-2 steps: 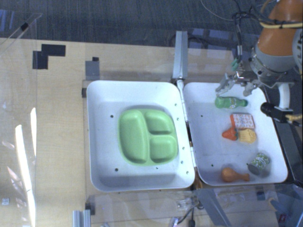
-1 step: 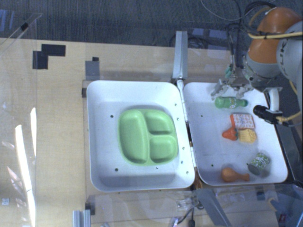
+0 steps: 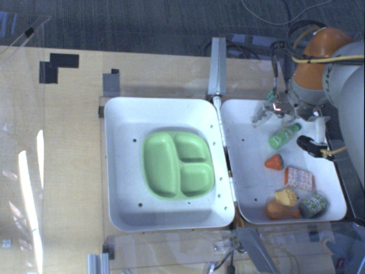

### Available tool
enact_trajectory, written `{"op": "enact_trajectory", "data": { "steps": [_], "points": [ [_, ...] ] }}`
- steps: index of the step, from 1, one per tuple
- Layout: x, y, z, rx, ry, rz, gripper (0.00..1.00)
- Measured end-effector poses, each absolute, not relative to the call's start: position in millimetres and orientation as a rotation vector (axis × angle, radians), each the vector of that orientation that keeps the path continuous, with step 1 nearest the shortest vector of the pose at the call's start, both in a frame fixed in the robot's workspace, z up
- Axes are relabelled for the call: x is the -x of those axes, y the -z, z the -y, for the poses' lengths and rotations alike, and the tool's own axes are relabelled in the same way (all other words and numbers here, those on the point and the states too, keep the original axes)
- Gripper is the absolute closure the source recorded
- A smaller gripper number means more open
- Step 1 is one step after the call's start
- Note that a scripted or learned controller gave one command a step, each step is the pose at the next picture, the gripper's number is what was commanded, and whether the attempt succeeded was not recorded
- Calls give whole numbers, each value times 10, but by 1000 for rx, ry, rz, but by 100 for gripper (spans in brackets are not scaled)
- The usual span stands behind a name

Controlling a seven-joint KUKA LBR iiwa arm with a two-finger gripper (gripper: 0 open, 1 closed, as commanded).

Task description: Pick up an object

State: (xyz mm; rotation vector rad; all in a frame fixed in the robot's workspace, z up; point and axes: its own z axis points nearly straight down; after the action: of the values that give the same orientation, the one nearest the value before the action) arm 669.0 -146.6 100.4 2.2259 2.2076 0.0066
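The claw [image 3: 272, 110] hangs over the far corner of the right bin [image 3: 245, 170], and whether it is released or clenched I cannot tell. Nothing sits in it, so the pick looks not yet begun. The green bottle [image 3: 284, 136] lies just beside it, toward the near side; beyond that lie a red piece [image 3: 274, 162], a red-and-white packet [image 3: 299, 178] and a yellow lump [image 3: 286, 197]. The next move calls for lowering squarely onto one item. Left of the claw, the other bin [image 3: 122, 153] holds a green divided tray [image 3: 178, 164]. The bench [image 3: 63, 170] is pale wood; dark carpet [image 3: 142, 16] lies behind.

a robotics lab: wooden bench [image 3: 68, 170], two white bins [image 3: 114, 210], loose cables [image 3: 268, 4] on grey carpet [image 3: 114, 10].
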Motion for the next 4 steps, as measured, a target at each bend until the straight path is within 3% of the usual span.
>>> {"op": "enact_trajectory", "data": {
  "steps": [1, 3, 4],
  "points": [
    [-6227, -880, 1909, -2150, -6, -2281, 0],
    [-5657, -899, 1138, -2140, -13, -2286, 0],
    [-5315, -905, 1174, -2128, -16, -2292, 0]
  ]
}}
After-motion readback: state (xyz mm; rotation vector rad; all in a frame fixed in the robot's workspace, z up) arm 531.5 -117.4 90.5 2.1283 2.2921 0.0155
